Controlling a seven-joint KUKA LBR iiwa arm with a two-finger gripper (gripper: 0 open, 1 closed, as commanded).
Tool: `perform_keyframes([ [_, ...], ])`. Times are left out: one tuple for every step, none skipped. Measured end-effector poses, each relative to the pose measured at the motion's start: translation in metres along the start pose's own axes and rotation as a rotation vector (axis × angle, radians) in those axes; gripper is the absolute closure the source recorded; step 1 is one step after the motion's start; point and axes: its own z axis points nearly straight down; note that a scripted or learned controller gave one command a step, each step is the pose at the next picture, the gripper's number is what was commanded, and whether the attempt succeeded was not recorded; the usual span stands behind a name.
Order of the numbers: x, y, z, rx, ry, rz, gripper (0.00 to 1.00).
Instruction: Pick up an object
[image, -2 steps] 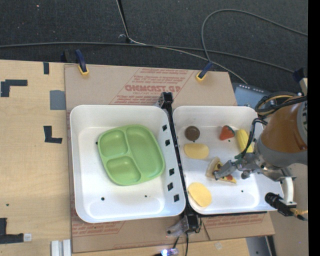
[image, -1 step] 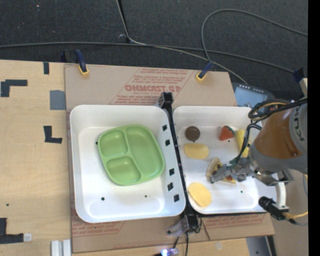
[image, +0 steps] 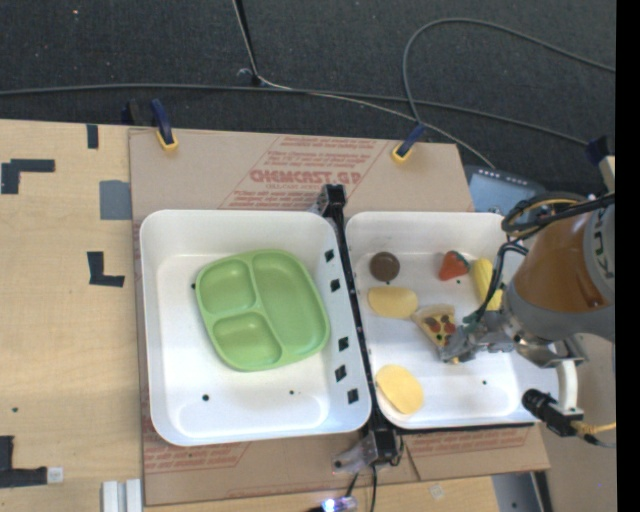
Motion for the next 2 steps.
perform_keyframes([
  [-0.004,-0.005,-0.06,0.0,0.002,0.0,1.0],
  [-0.002,-0.002,-0.103,0.0,0.002,-0.001,1.0],
])
